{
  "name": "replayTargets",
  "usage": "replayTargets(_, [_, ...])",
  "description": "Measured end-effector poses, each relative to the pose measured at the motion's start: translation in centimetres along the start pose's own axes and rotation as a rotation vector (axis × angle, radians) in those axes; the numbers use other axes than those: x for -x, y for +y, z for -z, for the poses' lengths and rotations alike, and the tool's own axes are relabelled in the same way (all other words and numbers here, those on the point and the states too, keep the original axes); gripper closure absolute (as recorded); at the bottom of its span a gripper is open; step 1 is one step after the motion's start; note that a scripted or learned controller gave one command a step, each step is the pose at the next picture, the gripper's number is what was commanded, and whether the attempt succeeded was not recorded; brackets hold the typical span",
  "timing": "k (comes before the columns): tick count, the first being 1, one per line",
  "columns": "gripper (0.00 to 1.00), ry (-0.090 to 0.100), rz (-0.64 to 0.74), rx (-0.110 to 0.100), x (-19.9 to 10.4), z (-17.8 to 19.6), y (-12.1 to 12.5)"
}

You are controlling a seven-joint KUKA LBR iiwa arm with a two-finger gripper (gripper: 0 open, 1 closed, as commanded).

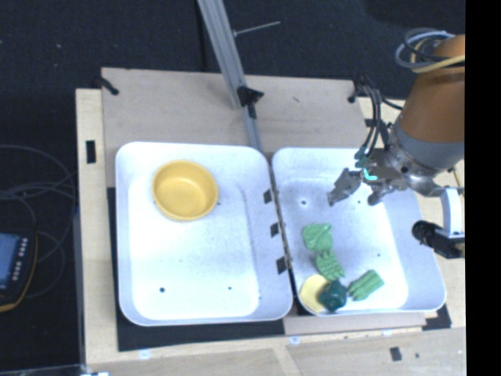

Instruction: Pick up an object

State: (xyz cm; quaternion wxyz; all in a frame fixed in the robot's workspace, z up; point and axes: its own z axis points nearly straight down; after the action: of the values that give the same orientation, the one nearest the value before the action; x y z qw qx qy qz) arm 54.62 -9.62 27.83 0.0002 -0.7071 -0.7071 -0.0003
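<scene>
**Positioning over the right bin, nothing yet grasped**

Working from largest to smallest. The surface (313,92) carries two white bins side by side. The left bin (196,288) holds a yellow bowl (185,189) near its far left corner. The right bin (391,233) holds the likely targets, clustered at its near edge: a green piece (317,236), a second green piece (329,265) just below it, a green cylinder (365,284), and a dark teal lump (334,296) resting on a small yellow dish (311,291).

The hand (356,190) hangs above the far half of the right bin, fingers spread and empty, well apart from the cluster.

Recommendation: travel toward the near edge and descend on the upper green piece, which stands clearest. The lower items crowd the bin wall and divider; finger room there looks tight.
</scene>
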Motion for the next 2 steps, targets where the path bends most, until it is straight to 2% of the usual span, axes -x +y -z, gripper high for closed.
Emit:
replayTargets(1, [0.0, 0.0, 0.0, 0.0, 0.0, 0.0, 0.0])
replayTargets(2, [0.0, -0.001, -0.001, -0.003, -0.3, -4.3, -0.3])
